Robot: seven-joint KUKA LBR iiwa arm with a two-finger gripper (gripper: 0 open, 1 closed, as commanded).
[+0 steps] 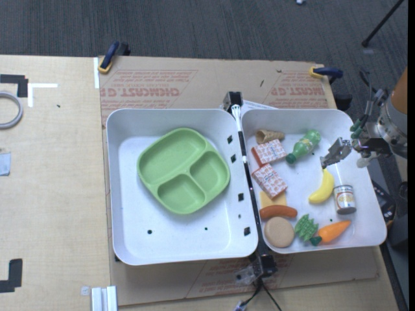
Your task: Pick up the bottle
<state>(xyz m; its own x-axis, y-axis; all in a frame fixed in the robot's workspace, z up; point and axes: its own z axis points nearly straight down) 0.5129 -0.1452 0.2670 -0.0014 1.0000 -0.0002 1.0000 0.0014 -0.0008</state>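
Observation:
The green bottle (pixel 303 147) lies on its side in the back part of the right bin (pixel 373 222), its cap end pointing toward the bin's middle. My gripper (pixel 349 155) hangs over the right side of that bin, a short way right of the bottle and apart from it. Its fingers are open with nothing between them. The arm's wrist reaches in from the right edge of the view.
The right bin also holds a banana (pixel 322 188), a small can (pixel 345 199), a carrot (pixel 333 231), broccoli (pixel 305 227), a sausage (pixel 278 212), a round bun (pixel 279 232), two cracker packs (pixel 269 152) and a cone (pixel 268 135). A green divided plate (pixel 183 170) sits in the left bin.

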